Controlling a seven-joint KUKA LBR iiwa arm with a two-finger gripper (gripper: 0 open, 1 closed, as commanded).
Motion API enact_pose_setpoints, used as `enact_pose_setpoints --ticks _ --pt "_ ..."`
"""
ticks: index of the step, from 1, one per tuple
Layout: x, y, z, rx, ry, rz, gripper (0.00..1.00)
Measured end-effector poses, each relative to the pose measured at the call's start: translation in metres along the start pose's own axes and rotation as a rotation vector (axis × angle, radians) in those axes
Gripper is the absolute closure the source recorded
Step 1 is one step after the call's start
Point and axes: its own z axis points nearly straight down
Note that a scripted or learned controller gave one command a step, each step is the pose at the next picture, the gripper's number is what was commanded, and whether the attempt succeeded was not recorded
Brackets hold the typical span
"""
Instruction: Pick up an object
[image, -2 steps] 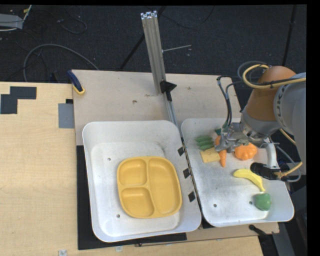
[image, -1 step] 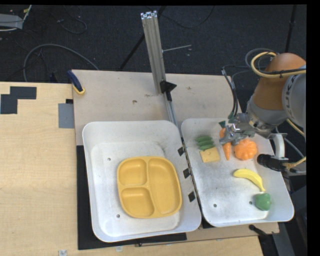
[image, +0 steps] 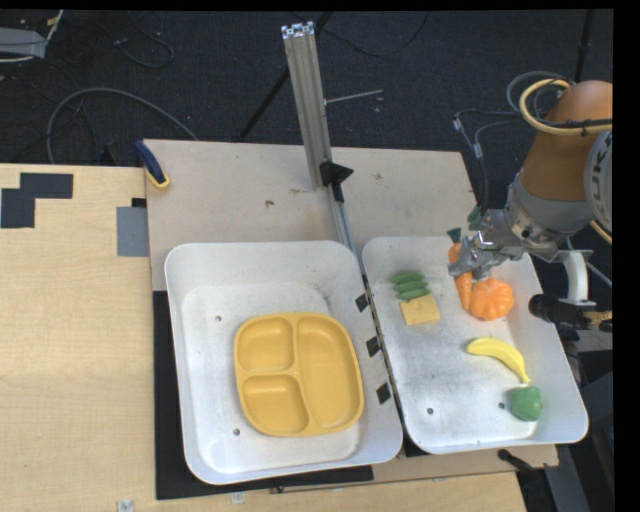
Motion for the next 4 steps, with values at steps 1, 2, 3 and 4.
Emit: enact_pose_setpoints --ticks 1,2,3,4 --pt "-0.002 0.002 -0.043 -0.001 0.0 0.0 1.0" --pt "0.055 -0.013 -0.031 0.007 0.003 -0.003 1.0" --pt "0.111 -0.022 -0.038 0.006 0.002 -0.003 1.0" --pt "0.16 -0.037 -0.026 0.008 0.002 -0.003 1.0"
